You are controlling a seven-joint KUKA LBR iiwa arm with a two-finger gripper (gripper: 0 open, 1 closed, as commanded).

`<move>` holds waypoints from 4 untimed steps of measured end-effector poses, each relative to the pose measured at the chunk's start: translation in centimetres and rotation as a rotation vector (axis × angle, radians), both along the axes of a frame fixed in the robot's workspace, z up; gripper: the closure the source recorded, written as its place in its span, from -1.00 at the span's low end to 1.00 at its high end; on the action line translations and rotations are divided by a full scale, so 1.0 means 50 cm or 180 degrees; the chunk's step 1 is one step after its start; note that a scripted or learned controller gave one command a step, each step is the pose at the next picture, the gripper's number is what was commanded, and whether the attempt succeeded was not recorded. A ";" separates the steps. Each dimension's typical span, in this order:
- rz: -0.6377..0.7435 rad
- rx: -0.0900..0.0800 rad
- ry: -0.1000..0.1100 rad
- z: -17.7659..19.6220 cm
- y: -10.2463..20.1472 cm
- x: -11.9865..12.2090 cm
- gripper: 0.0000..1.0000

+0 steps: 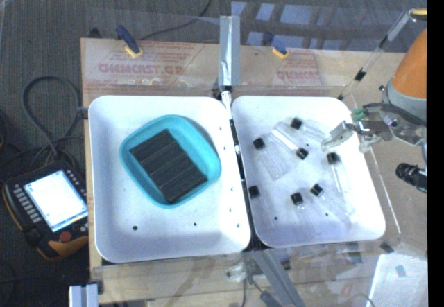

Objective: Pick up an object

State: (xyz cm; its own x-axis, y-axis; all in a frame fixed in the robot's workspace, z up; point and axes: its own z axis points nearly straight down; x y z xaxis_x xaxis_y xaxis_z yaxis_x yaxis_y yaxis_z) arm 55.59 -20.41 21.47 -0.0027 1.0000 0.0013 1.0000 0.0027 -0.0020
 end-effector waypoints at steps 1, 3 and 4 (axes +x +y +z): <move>0.0262 -0.0001 -0.0008 -0.242 -0.002 0.023 -1.00; 0.0721 -0.0021 -0.0039 -0.248 0.003 0.036 -1.00; 0.1070 -0.0018 -0.0038 -0.251 -0.012 0.174 -1.00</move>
